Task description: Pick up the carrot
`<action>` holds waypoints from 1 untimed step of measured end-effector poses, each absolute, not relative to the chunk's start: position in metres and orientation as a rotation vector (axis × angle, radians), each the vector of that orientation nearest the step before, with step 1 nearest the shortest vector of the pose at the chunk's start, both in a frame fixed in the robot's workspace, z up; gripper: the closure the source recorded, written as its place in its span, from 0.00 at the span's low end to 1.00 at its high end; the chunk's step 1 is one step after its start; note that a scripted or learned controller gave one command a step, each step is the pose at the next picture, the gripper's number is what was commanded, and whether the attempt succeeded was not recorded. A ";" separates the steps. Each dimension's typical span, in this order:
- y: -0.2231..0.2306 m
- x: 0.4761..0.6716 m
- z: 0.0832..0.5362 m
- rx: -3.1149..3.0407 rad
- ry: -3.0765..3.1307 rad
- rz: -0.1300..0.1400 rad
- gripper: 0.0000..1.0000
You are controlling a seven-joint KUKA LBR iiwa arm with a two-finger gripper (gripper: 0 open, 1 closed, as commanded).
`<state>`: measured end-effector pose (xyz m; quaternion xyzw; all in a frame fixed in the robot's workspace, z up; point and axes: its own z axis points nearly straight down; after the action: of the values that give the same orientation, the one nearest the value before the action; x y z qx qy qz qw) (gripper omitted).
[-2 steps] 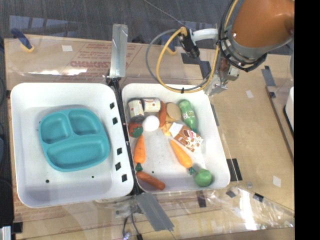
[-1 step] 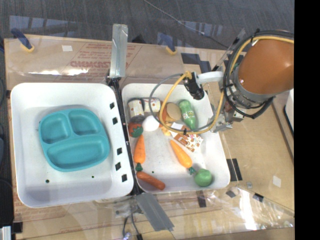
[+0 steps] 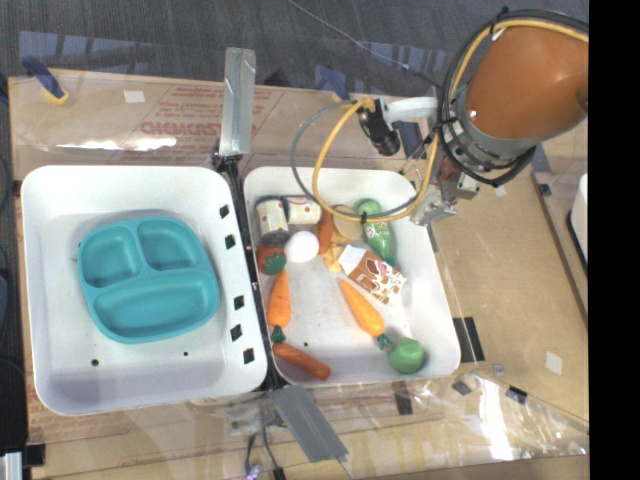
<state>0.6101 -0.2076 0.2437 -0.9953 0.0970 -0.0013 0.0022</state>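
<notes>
Two carrots lie in the right bin (image 3: 440,298). One carrot (image 3: 279,299) rests along the bin's left wall, its green top pointing toward the near edge. The other carrot (image 3: 362,308) lies slanted in the middle, with its green stub at the lower right. My gripper (image 3: 438,200) hangs over the bin's far right corner, above and to the right of both carrots, with nothing seen in it. The arm's orange band (image 3: 525,73) and looping cables cover much of it.
The right bin also holds a white egg (image 3: 302,247), a small can (image 3: 270,215), a green bottle (image 3: 377,230), a snack packet (image 3: 375,276), a green round fruit (image 3: 406,355) and a red sausage-like piece (image 3: 300,361). A teal divided plate (image 3: 148,276) sits in the left bin (image 3: 50,368).
</notes>
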 end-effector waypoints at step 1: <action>-0.208 0.600 0.261 -3.121 0.304 -0.005 1.00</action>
<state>0.5997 -0.2078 0.2608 -0.9953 0.0969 -0.0017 0.0028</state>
